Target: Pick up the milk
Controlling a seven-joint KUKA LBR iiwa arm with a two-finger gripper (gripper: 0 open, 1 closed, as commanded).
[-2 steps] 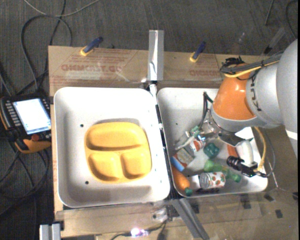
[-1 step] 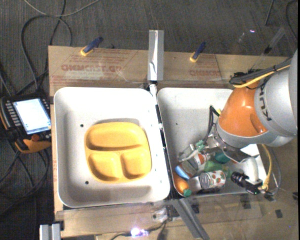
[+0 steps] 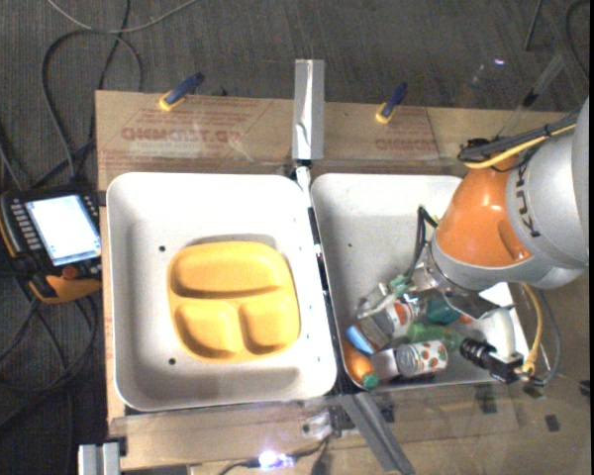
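**Q:** Fig. 1, right bin (image 3: 376, 216): where's the pincer?

**A:** Pincer (image 3: 414, 287) sits below the arm's orange band (image 3: 480, 231), over an item cluster at approx. 6 o'clock of that bin. Apart or together: cannot tell, as the wrist covers it.

**Q:** And the milk?

**A:** Cannot tell which item it is, but it lies somewhere in that cluster. Visible there:
- pale bottle w/ green cap (image 3: 416, 357), lying flat by the 6 o'clock wall
- second bottle (image 3: 391, 315), tilted, at 11 o'clock of the first
- teal piece (image 3: 441, 311), beside the pincer
- orange piece (image 3: 356, 364), at 9 o'clock of the pale bottle

**Q:** Left bin?

**A:** Left bin (image 3: 129, 265) holds a yellow tray (image 3: 233, 300) w/ 3 compartments, approx. centred.
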